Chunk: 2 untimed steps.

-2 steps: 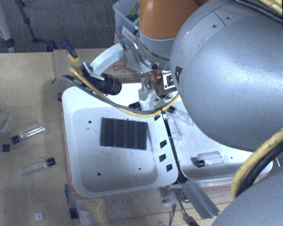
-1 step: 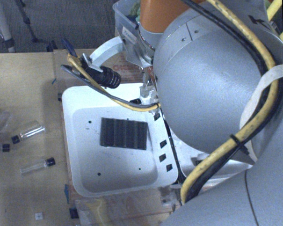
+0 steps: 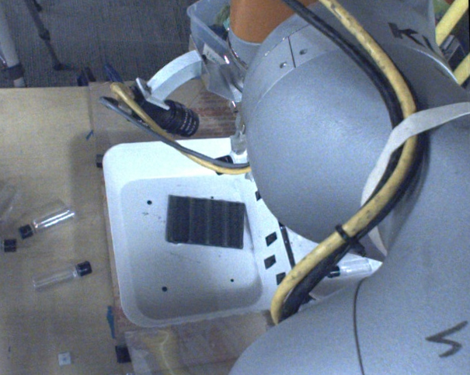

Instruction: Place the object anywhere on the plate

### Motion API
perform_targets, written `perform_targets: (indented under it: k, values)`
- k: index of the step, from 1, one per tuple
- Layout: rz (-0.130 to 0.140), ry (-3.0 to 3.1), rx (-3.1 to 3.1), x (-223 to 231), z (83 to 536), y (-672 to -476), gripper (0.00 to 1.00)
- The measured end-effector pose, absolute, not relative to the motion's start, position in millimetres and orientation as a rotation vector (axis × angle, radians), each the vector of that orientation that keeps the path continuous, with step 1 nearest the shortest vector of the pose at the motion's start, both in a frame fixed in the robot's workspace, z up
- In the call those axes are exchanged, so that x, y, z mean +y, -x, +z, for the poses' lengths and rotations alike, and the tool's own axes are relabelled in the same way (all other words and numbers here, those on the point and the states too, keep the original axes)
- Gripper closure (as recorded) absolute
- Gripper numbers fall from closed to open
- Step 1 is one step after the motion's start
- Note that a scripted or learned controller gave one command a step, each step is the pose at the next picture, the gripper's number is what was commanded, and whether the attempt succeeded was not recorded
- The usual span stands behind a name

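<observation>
A dark, ridged rectangular block (image 3: 205, 221) lies flat on the floor of the white bin (image 3: 117, 250), a little above its middle. The grey arm (image 3: 334, 140) with its orange band (image 3: 262, 11) fills the right side and hides the bin's right part and everything beyond it. A black cylindrical fitting (image 3: 181, 119) with yellow and black cables hangs over the bin's top rim. Behind it a white curved piece (image 3: 172, 71) sticks out from under the arm; I cannot tell what it is.
Small clear vials with black caps (image 3: 54, 219) (image 3: 64, 273) lie on the wooden bench left of the bin. A clear plastic container (image 3: 208, 21) stands at the top, beside the orange band. A yellow cable (image 3: 331, 248) loops across the arm.
</observation>
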State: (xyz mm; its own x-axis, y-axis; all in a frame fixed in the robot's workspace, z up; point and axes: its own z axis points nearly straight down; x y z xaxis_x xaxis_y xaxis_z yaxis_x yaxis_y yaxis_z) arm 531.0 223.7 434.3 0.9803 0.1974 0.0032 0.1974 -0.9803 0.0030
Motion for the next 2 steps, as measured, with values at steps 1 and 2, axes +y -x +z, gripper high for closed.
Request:
perform_targets:
  k: [1, 2]
  values:
    - [-0.008, -3.123, 0.327, 223.8, 377.2, -557.9, 1.00]
    - [-0.006, -3.082, 0.600, 203.3, 430.7, -621.5, 1.00]
